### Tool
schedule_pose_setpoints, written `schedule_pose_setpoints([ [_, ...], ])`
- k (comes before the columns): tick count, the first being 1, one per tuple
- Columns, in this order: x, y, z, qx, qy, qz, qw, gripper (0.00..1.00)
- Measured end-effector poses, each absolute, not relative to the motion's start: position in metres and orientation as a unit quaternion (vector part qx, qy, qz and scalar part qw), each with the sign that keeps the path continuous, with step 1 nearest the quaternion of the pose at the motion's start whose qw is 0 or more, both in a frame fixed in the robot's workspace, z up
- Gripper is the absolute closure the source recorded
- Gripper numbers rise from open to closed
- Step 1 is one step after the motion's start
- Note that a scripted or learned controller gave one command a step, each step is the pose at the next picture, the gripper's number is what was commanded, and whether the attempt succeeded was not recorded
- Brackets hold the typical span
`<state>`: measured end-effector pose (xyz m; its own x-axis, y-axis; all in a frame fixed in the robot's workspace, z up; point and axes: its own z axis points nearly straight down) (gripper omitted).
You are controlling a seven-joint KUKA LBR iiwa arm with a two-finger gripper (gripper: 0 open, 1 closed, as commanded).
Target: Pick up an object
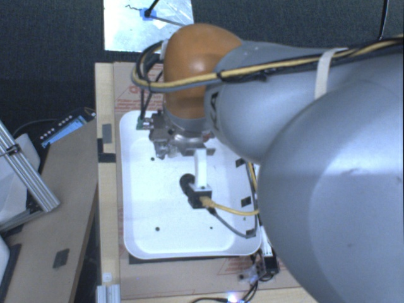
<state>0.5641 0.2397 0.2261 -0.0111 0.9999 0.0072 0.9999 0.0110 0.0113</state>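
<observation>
White plastic makes the shallow bin (142, 232), which sits on a brown surface (107, 194). The big grey arm (328, 182) with its orange band (196, 55) reaches over the bin. The gripper (169, 142) hangs low over the far part of the bin, close to its floor. I cannot tell if the jaws are wide or narrow, because the gripper is seen from above and its own body hides them. The thing to pick up is hidden too. My guess is that it lies right under the gripper or under the arm. The bare floor of the bin has a few tiny dark dots (158, 228), which look like marks in the bin and not things to grab. A thing that hides so well is likely small and light, so I think a soft squeeze across its thin middle would do. If it is smooth or round, it could slip or roll away.
</observation>
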Motion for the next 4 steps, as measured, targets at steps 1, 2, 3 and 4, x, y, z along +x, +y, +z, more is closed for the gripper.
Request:
schedule_pose_setpoints([
  [1, 0.516, 0.234, 0.079, 0.707, 0.708, -0.0018, -0.001, 1.0],
  [2, 0.487, 0.229, 0.183, 0.706, 0.708, 0.0031, 0.0, 1.0],
  [3, 0.591, 0.234, 0.285, 0.706, 0.708, 0.0083, 0.005, 1.0],
  [4, 0.571, 0.234, 0.546, 0.705, 0.709, 0.0095, 0.004, 1.0],
])
